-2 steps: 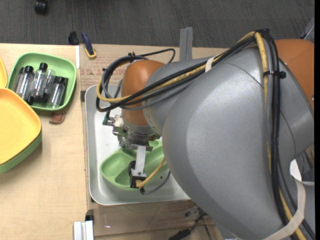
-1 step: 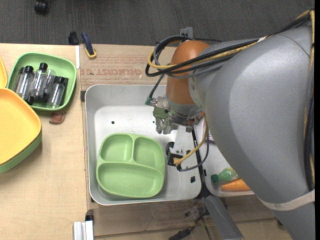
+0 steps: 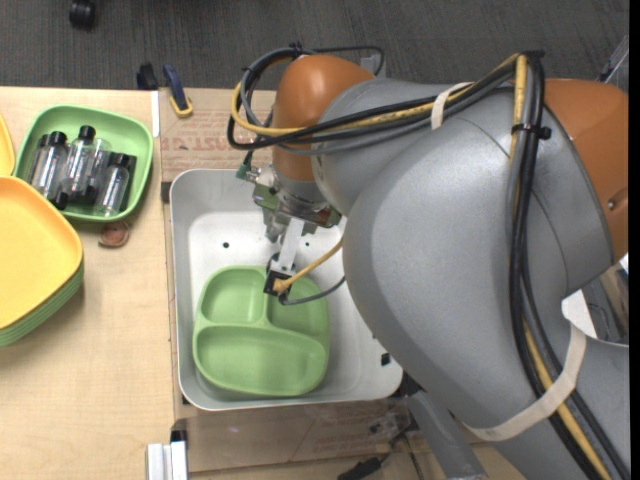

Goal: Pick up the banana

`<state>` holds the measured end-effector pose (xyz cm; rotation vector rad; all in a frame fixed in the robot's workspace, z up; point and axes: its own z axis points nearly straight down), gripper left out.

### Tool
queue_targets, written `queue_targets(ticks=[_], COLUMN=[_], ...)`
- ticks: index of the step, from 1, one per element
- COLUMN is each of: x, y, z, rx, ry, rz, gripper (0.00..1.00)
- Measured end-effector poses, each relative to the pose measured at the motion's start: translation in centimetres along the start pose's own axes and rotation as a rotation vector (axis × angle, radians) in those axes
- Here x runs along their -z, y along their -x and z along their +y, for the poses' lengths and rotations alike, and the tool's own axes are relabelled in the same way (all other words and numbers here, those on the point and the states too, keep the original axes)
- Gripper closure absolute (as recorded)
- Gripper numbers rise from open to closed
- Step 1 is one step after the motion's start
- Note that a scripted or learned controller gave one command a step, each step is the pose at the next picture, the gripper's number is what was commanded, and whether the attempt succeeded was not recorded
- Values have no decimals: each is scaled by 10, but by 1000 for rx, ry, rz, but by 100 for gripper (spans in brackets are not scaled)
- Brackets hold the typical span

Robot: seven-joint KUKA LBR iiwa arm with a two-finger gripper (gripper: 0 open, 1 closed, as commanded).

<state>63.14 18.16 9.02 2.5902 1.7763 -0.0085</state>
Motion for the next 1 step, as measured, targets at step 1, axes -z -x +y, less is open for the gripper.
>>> queue_targets(ticks=[1], x=[6], y=[-34], z=[15], rx=[-333], ry=[0], rz=[1], gripper=[100])
